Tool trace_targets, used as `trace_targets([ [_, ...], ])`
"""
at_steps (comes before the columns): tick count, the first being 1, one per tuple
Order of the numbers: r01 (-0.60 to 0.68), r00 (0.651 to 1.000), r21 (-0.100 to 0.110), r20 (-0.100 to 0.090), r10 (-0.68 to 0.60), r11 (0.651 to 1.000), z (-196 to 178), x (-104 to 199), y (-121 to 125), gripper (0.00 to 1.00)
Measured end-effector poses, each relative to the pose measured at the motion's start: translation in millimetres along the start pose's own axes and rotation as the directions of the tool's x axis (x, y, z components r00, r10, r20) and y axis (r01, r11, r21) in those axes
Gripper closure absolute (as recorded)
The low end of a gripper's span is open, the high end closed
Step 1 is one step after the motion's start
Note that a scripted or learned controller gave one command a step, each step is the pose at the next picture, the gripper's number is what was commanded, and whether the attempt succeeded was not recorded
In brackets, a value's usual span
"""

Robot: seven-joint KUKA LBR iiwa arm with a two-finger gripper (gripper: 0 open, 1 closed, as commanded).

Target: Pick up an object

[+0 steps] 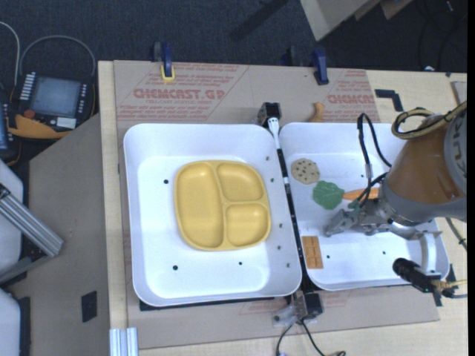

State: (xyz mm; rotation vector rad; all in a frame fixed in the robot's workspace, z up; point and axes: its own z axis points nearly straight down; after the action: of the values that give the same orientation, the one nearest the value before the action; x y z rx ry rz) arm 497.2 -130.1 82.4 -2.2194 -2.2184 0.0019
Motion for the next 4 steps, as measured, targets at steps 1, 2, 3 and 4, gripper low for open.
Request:
trace_targets([
  [1,-0.001,1.000,-0.005,0.002,0.001,1.000,-12.6,-0.5,0.9,1.00],
  [2,0.001,1.000,-0.008,0.003,-0.001,1.000,-56.2,1.9,-2.4,1.00],
  [3,0.001,1.000,-0.011,0.004,-0.001,1.000,-113.4,-5.4,5.9,1.00],
  [4,0.002,1.000,-0.008,0.004,-0.002,1.000,-138.4,-5.5,6.9,1.00],
])
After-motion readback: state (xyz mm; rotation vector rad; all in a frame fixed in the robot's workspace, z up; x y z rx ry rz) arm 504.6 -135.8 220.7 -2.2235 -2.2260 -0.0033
